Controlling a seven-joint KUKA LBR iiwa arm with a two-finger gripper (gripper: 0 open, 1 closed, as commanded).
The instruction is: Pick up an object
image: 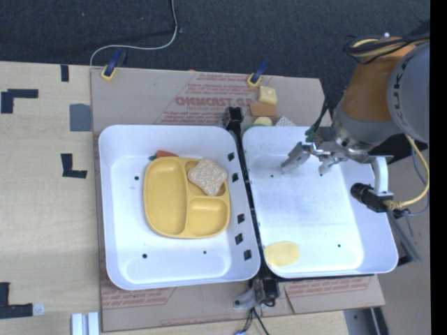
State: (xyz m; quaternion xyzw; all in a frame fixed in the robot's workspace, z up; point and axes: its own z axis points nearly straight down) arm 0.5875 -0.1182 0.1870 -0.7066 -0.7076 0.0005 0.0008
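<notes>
1. Yellow plastic catches the eye first: a divided tray [183, 197] lies in the left bin [119, 208], left of the black divider [241, 187] where the 2 bins meet. A tan, rough-looking sponge or cracker piece [207, 176] rests on the tray's upper right compartment, near the divider. A sliver of something orange [165, 153] peeks from under the tray's top edge; I cannot tell what it is.

2. Just right of the divider, low in the right bin [349, 246], sits a pale yellow disc [282, 254], flat on the floor and apart from everything else. It looks like the nearest candidate for picking.

3. Above the divider's top end, outside the bins on the cardboard [202, 100], a few small blocks [264, 103] are clustered.

4. Further right of the divider, the gripper [309, 158] hangs over the upper part of the right bin, its 2 fingers spread apart with nothing between them.

5. My read: this is the approach step, with nothing grasped. The next move calls for travelling down-frame toward the disc, lowering, and closing squarely across it; being so flat, it may slip from the fingertips.

6. Little stands in the way: the bin floor between gripper and disc is bare, though the bin's near wall and the divider crowd the disc.
</notes>
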